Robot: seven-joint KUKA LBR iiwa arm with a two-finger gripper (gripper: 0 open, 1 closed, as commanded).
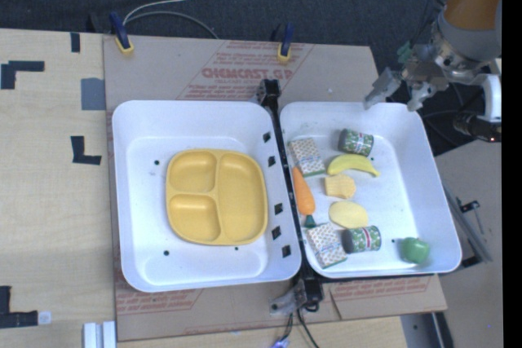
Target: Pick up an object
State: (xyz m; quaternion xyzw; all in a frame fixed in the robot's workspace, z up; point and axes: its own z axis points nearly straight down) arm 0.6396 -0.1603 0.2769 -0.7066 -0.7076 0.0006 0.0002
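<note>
**Desk:** Across the right bin (432,175), what lies within reach?

**Photographer:** Small toy foods. A yellow banana (352,166) sits near the middle, a green-labelled can (356,142) just above it, a carrot (303,191) along the left wall, a second can (362,240) lower down and a green pepper (415,250) in the near right corner. Nothing is lifted; all of it rests on the bin floor.

**Desk:** And the arm?

**Photographer:** The end effector (397,92) hovers above the bin's far right corner, fingers spread, nothing between them. It stands well apart from every piece.

**Desk:** So which step?

**Photographer:** By my reading, the approach; no target is settled. The next move calls for a swing inward and a descent over one piece, probably the upper can or banana, the nearest ones.

**Desk:** Beyond that?

**Photographer:** A yellow divided plate (217,196) fills the left bin (130,175); both bins rest on cardboard (196,69) on the tabletop (49,110).
</note>
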